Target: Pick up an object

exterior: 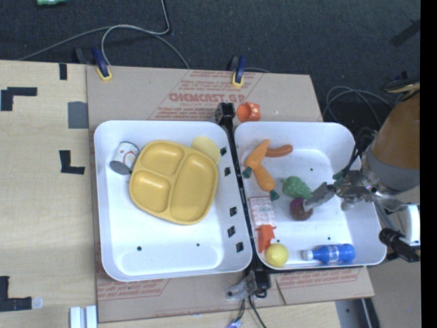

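In the right bin [341, 139] lay a carrot [260, 166], a sausage [278, 151], a green vegetable [295, 186], a dark plum [300, 210], a packet [261, 212], a lemon [276, 255] and a blue bottle [331, 253]. The gripper [319, 195] hung just beside the plum, right of the green vegetable; whether its fingers were spread or pressed together could not be told. The left bin [109, 203] held a yellow tray [174, 180] and a can [124, 158].
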{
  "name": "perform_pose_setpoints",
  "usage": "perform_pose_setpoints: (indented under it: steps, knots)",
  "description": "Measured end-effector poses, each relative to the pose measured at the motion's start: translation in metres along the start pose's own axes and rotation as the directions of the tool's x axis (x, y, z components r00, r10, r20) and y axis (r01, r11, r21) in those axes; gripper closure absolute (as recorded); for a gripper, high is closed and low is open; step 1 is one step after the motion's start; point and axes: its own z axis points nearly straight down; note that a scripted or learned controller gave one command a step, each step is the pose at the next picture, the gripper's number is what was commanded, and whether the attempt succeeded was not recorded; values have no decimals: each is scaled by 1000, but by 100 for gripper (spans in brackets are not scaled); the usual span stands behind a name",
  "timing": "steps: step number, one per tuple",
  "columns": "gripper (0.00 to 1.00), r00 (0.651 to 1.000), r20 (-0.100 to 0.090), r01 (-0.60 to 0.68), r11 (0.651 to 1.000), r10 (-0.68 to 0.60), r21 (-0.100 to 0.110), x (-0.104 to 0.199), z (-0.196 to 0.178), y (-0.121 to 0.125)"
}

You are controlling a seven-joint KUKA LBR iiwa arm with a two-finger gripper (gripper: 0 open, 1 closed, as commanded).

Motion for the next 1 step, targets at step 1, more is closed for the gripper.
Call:
perform_pose_setpoints:
  steps: [1]
  knots:
    - [0, 1000, -1, 0, 1000, 0, -1, 24, 97, 27]
